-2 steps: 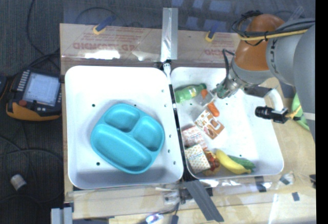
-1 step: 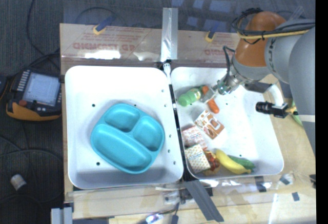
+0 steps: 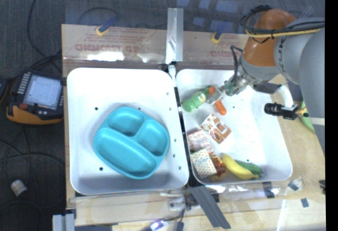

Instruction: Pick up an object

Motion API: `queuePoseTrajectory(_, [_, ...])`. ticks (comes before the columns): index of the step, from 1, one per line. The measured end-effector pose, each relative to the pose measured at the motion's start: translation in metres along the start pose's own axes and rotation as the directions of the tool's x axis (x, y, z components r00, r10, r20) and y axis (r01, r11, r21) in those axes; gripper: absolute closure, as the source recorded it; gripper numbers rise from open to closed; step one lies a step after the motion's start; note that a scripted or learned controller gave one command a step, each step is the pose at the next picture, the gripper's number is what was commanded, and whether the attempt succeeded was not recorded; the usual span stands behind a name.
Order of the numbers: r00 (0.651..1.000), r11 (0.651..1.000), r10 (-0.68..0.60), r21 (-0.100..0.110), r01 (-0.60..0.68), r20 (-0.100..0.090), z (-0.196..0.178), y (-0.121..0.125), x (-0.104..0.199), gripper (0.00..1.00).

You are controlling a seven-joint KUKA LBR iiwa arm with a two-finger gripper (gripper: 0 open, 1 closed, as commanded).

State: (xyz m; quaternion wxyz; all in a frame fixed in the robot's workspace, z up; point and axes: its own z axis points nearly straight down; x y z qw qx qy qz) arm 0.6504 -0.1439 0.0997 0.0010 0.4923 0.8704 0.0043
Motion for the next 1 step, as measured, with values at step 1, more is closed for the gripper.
queuePoseTrajectory(1, [1.0,1.0,-0.009,0.006,0.009,0.001,-0.0496,0.0067,0.0078,1.0])
